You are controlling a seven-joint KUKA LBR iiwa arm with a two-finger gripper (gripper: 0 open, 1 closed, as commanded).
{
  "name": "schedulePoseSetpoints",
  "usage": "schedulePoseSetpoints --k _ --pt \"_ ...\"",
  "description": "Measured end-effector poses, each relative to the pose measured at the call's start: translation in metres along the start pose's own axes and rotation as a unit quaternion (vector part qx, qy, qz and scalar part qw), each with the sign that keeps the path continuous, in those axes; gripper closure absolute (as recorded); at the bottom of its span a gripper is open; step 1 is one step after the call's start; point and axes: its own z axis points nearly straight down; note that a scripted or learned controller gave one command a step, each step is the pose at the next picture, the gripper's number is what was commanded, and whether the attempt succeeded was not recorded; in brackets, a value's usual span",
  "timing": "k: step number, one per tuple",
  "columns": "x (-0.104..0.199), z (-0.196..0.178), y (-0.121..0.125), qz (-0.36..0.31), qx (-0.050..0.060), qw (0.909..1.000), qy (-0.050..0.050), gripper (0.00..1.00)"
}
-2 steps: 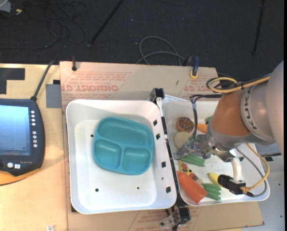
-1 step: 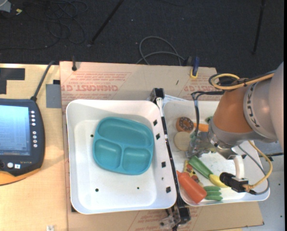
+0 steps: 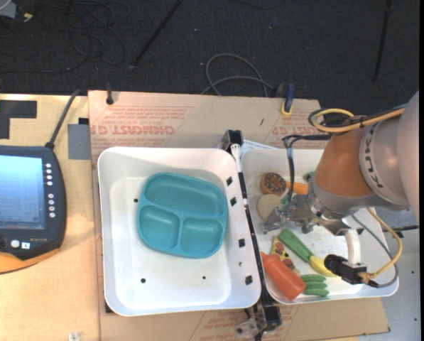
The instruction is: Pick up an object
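The right bin (image 3: 382, 290) holds several toy foods. Among them are a brown round piece (image 3: 273, 182), a small orange piece (image 3: 299, 187), a beige disc (image 3: 268, 206), a green cucumber (image 3: 295, 246), a red-orange piece (image 3: 283, 276), a yellow banana (image 3: 318, 264) and a green pod (image 3: 314, 285). My gripper (image 3: 290, 219) hangs low over the middle of this bin, just above the cucumber's upper end and beside the beige disc. The wrist hides what lies directly beneath it.
In the left bin (image 3: 119, 183) lies a teal divided plate (image 3: 182, 214). A black divider (image 3: 241, 219) runs between the bins. A tablet screen (image 3: 16, 197) sits at far left. Cables loop around the arm's orange band (image 3: 343, 169).
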Motion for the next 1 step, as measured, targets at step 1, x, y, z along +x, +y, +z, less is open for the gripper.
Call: schedulePoseSetpoints --k 1 --pt "-0.0010 -0.0097 -0.0006 0.001 0.001 1.0000 0.000 1.00"
